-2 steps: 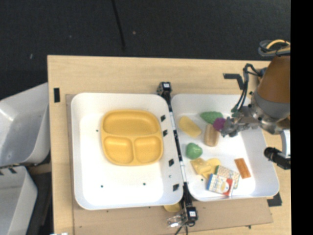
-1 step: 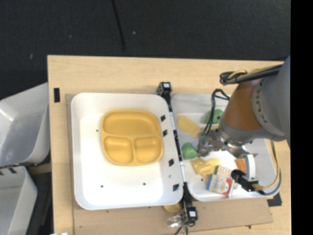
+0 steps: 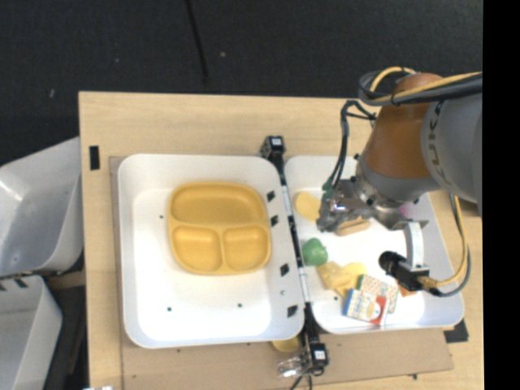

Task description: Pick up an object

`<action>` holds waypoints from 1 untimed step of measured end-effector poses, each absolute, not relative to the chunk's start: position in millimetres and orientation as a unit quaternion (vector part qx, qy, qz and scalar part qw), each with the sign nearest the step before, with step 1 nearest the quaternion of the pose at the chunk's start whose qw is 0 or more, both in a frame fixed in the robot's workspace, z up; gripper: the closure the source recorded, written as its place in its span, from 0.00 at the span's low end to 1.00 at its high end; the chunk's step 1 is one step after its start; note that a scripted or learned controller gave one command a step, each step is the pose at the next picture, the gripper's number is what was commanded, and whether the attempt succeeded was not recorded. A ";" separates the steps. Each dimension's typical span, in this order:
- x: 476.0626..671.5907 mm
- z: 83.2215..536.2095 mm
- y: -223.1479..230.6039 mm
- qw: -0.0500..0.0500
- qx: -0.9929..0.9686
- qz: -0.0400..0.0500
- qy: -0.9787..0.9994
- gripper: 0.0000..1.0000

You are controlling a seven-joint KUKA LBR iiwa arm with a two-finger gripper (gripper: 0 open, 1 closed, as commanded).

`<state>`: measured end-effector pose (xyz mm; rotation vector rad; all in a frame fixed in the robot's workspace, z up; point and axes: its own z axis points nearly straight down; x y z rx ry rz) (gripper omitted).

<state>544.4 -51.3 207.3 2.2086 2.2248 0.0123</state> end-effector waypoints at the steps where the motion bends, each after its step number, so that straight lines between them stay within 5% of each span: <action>1: 491.0 200.5 26.8 -0.002 0.704 0.000 0.710 1.00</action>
